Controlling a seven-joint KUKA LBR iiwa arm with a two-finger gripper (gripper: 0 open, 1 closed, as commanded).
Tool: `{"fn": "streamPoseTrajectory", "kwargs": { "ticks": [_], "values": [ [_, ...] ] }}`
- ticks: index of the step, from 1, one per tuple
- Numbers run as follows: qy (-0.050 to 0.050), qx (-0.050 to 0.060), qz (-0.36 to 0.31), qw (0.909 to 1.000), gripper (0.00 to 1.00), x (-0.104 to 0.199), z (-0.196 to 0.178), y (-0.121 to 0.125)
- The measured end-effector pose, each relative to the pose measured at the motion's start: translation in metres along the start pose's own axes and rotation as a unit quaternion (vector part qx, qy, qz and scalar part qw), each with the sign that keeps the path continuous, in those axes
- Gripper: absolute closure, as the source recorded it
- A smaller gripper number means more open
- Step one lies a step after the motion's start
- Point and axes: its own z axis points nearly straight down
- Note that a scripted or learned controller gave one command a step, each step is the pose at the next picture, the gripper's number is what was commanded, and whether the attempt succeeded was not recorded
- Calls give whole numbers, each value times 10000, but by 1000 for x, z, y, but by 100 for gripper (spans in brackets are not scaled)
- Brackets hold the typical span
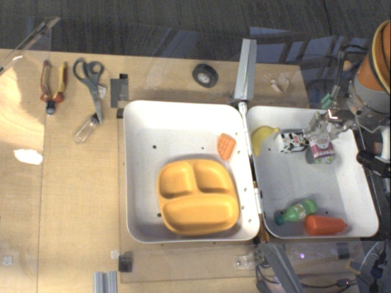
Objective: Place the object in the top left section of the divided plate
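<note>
Two white bins are sitting side by side; gripper (319, 129) is hovering over the can (320, 151), seemingly just above it, grip unclear; plate (197, 195) is lying toward eight o'clock.

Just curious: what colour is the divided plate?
Yellow-orange, seen plainly in the camera view: the divided plate.

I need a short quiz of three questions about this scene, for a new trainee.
1. True or false: the yellow divided plate lies in the left bin.
2. Which object rests near the plate? A) orange waffle piece B) green bottle
3. Fill in: the hand is above the ____ bin.

Key: 1 true; 2 A; 3 right.
</note>
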Motion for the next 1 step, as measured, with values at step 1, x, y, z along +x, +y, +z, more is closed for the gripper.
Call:
{"fn": "streamPoseTrajectory", "kwargs": {
  "ticks": [1],
  "values": [
    [7, -16, -710, 9975, 100, 56, -31, -21]
  ]
}}
